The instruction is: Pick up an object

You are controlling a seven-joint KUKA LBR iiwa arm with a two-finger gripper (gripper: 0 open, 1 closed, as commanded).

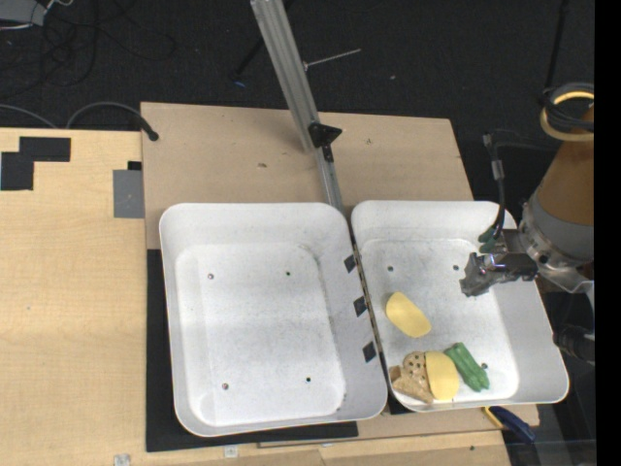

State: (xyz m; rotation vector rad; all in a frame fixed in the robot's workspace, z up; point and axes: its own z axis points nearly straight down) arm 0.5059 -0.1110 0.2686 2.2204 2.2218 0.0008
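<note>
Two shallow white bins side by side: left bin point(194, 236) and right bin point(427, 223). Within the right bin, four small things: one yellow lump point(408, 315) near the centre, one second yellow piece point(442, 375) at the near edge, one tan perforated piece point(414, 372) touching it, one green piece point(468, 366) beside it.

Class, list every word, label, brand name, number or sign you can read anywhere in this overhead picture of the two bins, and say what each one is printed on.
None: no readable text, number or sign shows in the camera view.
The right bin, left bin and gripper carry no visible print.
The yellow piece, green piece and tan holed piece show no labels.
Black shapes on the wooden board are plain patches, not letters.
</note>
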